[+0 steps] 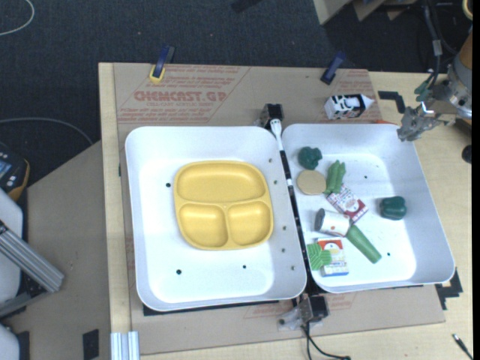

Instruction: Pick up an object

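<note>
The right bin (420, 261) holds several small items. Among them are a dark green round piece (309, 156), a tan disc (310, 182), a leafy green vegetable (335, 175), a red-and-white packet (347, 202), a dark green pepper (392, 207), a green cucumber (363, 244) and a green-and-red carton (328, 256). My gripper (411, 128) hangs over the bin's far right corner, apart from all of them, and I see nothing in it.
The left bin (150, 261) carries a yellow divided plate (223, 203). A black-and-white toy (348, 105) lies on the bench just behind the right bin. Clamps (160, 64) sit on the cardboard's far edge.
</note>
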{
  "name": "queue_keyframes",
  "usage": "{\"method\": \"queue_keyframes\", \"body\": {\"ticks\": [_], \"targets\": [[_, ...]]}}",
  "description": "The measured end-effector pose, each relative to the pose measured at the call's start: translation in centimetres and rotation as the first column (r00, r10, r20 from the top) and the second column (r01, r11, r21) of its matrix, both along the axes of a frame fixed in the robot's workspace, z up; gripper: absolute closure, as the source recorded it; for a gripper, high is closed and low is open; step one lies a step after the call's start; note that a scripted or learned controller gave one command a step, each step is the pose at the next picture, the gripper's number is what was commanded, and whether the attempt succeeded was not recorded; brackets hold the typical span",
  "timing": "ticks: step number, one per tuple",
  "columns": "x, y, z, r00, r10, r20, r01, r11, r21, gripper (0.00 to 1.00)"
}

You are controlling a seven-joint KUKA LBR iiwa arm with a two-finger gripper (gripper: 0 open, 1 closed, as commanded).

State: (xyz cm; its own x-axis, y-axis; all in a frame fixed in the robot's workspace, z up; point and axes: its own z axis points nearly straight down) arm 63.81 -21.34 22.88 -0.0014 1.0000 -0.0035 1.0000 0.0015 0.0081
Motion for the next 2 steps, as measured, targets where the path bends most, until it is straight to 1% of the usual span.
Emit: {"method": "queue_keyframes", "body": {"ticks": [1, 2], "targets": [[-3.4, 4.6, 0.1, 1.000, 0.002, -0.010, -0.002, 1.000, 0.006, 1.00], [-4.7, 9.0, 0.4, 1.000, 0.004, -0.010, -0.003, 1.000, 0.006, 1.00]]}}
